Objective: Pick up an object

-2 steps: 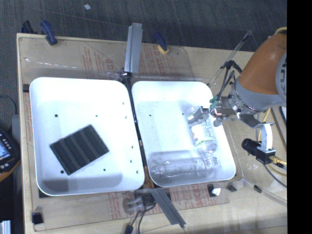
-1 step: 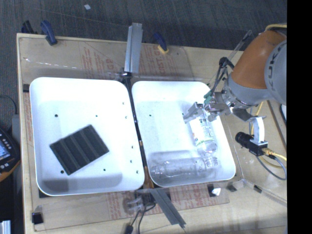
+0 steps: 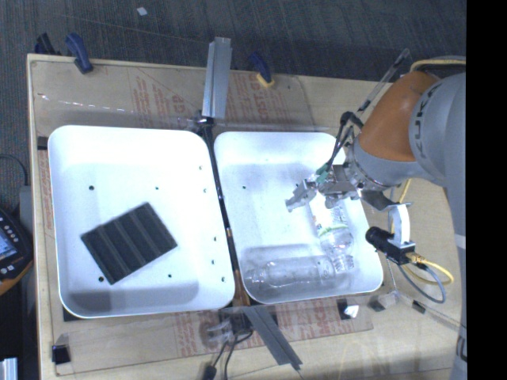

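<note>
A black ribbed pad [image 3: 129,241] is seen in a white bin [image 3: 71,149] at frame left, clear plastic bottles [image 3: 297,271] in its white twin [image 3: 253,153], blue clamps [image 3: 78,52] at top.

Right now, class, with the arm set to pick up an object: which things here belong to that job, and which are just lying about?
Job:
gripper, over the right bin
clear bottles in that bin
black ridged slab in the left bin

Lying about:
blue clamps on the bench edge
handheld screen at far left
</note>
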Tool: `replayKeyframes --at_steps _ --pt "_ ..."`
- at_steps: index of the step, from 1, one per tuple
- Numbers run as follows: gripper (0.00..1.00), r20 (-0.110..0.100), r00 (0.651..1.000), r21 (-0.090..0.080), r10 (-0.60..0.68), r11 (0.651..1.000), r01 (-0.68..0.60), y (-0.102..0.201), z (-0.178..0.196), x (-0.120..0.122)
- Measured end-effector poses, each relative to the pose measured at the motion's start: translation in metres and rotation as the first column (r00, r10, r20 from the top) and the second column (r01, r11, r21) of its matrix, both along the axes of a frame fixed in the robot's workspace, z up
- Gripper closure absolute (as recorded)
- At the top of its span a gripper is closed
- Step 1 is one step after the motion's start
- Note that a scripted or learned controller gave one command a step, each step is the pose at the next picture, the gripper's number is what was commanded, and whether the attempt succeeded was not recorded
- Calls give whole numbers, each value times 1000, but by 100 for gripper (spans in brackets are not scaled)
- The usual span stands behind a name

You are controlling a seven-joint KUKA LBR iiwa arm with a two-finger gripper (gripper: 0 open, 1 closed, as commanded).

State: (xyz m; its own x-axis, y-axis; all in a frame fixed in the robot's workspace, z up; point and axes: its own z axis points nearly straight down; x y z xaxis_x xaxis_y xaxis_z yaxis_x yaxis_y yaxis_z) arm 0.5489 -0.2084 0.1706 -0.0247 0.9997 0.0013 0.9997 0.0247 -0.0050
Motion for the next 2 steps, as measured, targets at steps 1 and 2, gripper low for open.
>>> replayKeyframes --at_steps 1,2 --pt "0 3 997 0 75 997 -75 16 -36 -7" --pt "0 5 994 -1 109 994 -109 -1 45 -22"
